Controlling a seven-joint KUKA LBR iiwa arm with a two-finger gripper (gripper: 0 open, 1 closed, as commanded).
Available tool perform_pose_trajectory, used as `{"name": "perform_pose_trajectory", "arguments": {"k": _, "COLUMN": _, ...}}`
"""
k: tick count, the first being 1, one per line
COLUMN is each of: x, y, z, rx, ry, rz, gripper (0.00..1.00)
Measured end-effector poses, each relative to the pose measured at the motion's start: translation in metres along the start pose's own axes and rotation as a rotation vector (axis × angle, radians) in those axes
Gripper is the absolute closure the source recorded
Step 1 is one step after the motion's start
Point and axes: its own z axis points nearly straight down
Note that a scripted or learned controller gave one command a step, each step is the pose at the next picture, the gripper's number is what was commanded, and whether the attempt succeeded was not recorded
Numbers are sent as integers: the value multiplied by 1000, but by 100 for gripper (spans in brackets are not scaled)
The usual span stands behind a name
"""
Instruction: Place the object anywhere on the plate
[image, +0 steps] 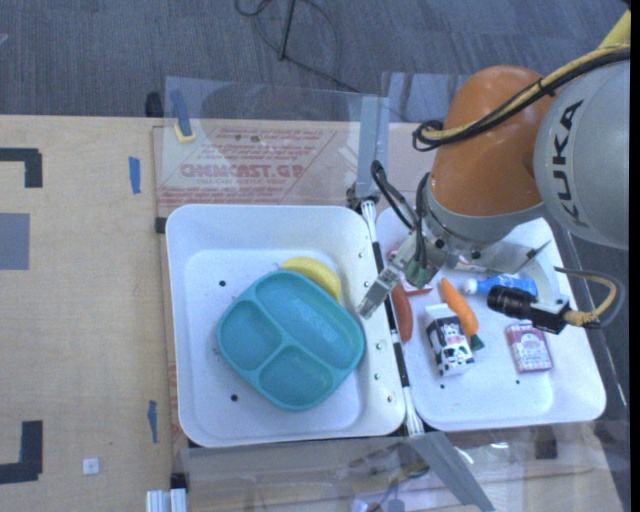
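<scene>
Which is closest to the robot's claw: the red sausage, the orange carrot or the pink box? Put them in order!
1. Red sausage, beside the gripper, at the right bin's left edge.
2. Orange carrot, middle of that bin.
3. Pink box, far right side of that bin.

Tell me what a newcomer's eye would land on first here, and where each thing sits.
The grey arm with its orange band looms at the upper right, its gripper over the divide between the bins. In the left bin lies a turquoise divided plate, with a yellow object peeking out at its far edge. The right bin holds a red sausage, a carrot and a cow-patterned carton.
</scene>
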Motion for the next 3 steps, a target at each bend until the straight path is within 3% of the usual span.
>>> {"name": "perform_pose_trajectory", "arguments": {"k": 1, "x": 17, "y": -35, "z": -107, "rx": -3, "ry": -5, "rz": -254, "gripper": 0}}
{"name": "perform_pose_trajectory", "arguments": {"k": 2, "x": 16, "y": -33, "z": -119, "rx": -8, "ry": -12, "rz": -256, "gripper": 100}}
{"name": "perform_pose_trajectory", "arguments": {"k": 3, "x": 99, "y": 5, "z": -57, "rx": 1, "ry": 1, "rz": 142, "gripper": 100}}
